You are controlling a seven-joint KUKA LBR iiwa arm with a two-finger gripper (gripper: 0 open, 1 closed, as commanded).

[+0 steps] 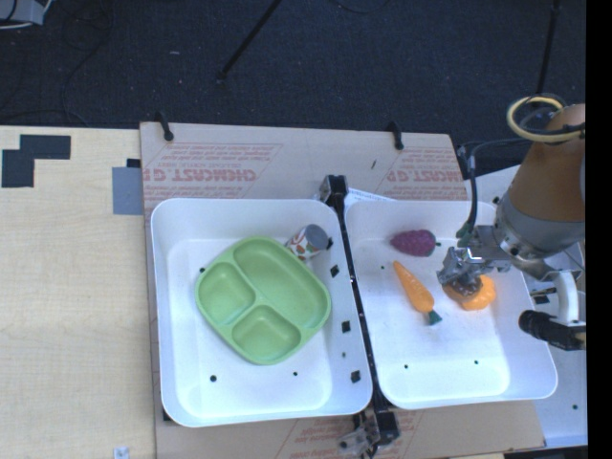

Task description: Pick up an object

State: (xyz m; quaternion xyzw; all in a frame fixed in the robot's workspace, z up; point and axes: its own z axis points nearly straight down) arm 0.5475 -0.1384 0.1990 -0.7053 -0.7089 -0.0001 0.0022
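Note:
In the right bin (449, 371) lie an orange carrot (415, 289) with a green tip, a purple lumpy object (413, 243) and an orange round object (475, 295). My gripper (461, 275) sits low at the bin's right side, directly over the left edge of the orange round object, which it partly hides. The carrot lies just to the gripper's left, apart from it. The purple object is further up and to the left.
The left bin (182, 371) holds a green divided plate (262, 299) and a small tipped cup (308, 241) at its upper right. A black divider (349, 295) runs between the bins. The arm's grey body (540, 208) hangs over the right bin's right rim.

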